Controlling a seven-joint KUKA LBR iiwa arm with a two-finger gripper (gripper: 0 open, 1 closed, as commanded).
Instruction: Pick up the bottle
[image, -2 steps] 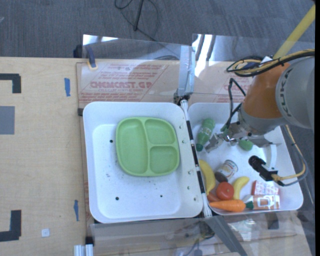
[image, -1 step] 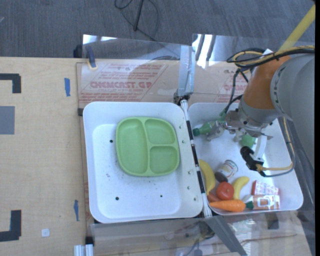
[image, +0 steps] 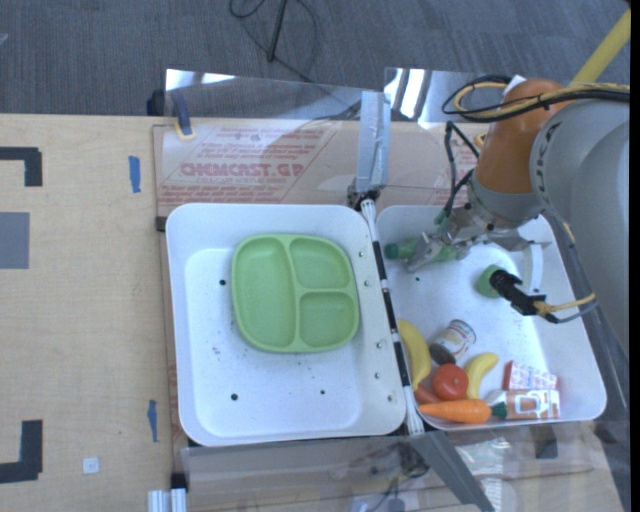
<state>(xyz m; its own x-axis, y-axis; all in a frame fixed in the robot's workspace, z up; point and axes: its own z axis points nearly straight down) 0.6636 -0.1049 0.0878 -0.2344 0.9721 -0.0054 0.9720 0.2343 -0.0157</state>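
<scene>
Right bin (image: 588, 392), near end: carrot (image: 462, 410), carton (image: 530, 403), tomato (image: 451, 382), bananas (image: 413, 352) and can (image: 455, 340) lay clustered together. Left bin (image: 200, 385): one green divided plate (image: 296, 292) rested on the floor. Right bin, far left corner: the bottle (image: 405, 249) lay just beside the gripper (image: 440, 247); whether that tool was spread or pinching could not be told.
</scene>
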